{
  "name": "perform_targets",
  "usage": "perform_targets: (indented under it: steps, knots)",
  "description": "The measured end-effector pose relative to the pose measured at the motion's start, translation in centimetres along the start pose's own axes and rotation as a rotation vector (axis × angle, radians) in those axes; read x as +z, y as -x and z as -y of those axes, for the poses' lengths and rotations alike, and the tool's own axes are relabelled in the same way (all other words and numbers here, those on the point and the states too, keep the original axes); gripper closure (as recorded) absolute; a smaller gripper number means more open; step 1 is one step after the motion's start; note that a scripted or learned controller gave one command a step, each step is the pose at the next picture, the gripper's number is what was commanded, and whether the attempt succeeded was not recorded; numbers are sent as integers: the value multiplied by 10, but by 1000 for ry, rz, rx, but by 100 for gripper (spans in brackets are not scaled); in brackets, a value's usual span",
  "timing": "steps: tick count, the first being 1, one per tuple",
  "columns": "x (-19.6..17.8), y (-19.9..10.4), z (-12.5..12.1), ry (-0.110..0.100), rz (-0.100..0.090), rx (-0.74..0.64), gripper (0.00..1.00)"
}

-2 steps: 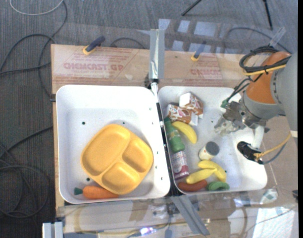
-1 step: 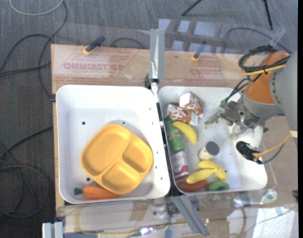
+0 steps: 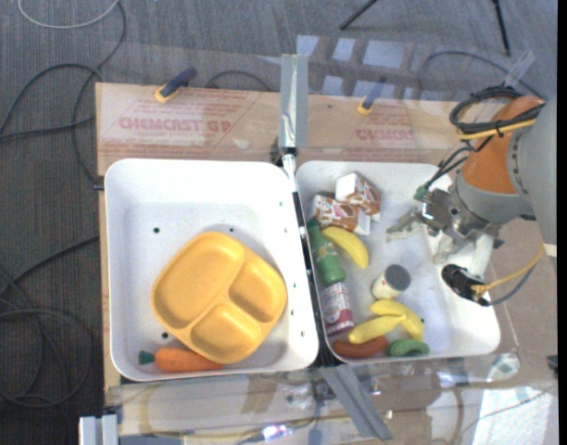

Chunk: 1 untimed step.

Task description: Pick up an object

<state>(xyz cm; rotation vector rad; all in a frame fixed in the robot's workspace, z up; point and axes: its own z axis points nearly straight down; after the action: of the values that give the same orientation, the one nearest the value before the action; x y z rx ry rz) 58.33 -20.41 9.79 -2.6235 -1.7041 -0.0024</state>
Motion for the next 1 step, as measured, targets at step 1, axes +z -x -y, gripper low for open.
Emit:
perform_targets:
  steps: [1]
  knots:
    - [4, 3, 15, 33, -2, -22, 0]
